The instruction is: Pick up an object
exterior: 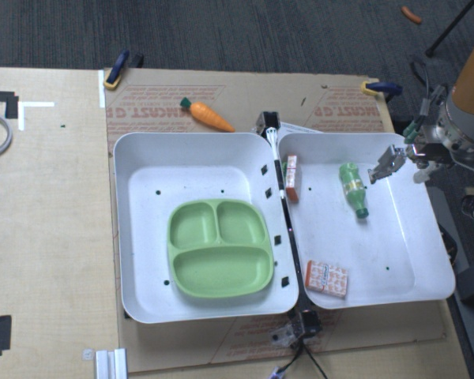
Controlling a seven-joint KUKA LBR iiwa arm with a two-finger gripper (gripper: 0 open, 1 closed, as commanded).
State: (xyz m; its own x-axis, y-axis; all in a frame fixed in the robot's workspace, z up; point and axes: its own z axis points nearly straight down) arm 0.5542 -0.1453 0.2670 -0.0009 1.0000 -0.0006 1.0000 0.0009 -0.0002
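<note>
While the tabletop spreads pale at the far left, a cardboard sheet lies under two white bins set side by side. A toy carrot rests on that cardboard, just beyond the left bin, orange body pointing right, green top to the left. Inside the left bin sits a green divided plate, flat on the floor, nearer the front wall.

Next comes the right bin. Against its left wall, near the divide, a small red and white box stands on edge. At the bin's front left corner lies an orange patterned packet, touching the front wall. Toward the back centre a green bottle lies on its side, cap end toward the front.

Just right of the bottle, above the bin's back right part, hangs the gripper, fingers parted with nothing between them, apart from the bottle. Behind it the grey arm enters from the right edge.
</note>
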